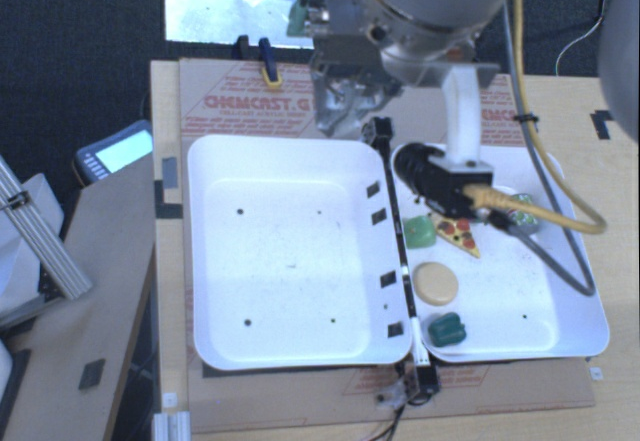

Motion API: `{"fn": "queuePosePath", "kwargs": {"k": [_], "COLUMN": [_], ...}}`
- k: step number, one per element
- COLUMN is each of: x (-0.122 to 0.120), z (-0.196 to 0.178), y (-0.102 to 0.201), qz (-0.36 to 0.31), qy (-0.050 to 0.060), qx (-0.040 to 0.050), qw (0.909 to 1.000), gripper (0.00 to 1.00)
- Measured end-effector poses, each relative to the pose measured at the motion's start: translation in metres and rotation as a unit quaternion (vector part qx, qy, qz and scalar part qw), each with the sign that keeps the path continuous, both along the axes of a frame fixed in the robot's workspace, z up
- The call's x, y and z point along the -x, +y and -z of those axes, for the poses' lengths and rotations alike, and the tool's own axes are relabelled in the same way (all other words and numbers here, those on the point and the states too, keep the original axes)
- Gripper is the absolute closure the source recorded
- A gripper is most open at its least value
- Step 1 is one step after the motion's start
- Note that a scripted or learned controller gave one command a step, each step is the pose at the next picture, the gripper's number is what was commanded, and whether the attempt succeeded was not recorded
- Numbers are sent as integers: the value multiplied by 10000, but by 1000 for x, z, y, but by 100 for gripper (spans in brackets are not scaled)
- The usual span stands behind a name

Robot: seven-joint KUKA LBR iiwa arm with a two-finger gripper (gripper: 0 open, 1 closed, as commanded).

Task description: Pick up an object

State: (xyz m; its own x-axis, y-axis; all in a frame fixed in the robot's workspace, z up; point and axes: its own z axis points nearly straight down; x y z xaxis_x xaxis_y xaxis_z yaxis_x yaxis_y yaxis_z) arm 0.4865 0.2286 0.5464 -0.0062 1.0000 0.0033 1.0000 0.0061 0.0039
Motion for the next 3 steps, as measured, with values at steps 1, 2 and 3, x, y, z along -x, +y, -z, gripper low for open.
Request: {"fn": "queuePosePath", "kwargs": {"k": [1,2,3], "x": [0,0,0], "z": [0,-11,-22], "y": [0,0,0], "qz": [-1,-9,-21], "qy": [5,-8,-16], "qx": [3,-6,-12], "qw": [10000,10000,10000], "gripper": [0,100,100]}}
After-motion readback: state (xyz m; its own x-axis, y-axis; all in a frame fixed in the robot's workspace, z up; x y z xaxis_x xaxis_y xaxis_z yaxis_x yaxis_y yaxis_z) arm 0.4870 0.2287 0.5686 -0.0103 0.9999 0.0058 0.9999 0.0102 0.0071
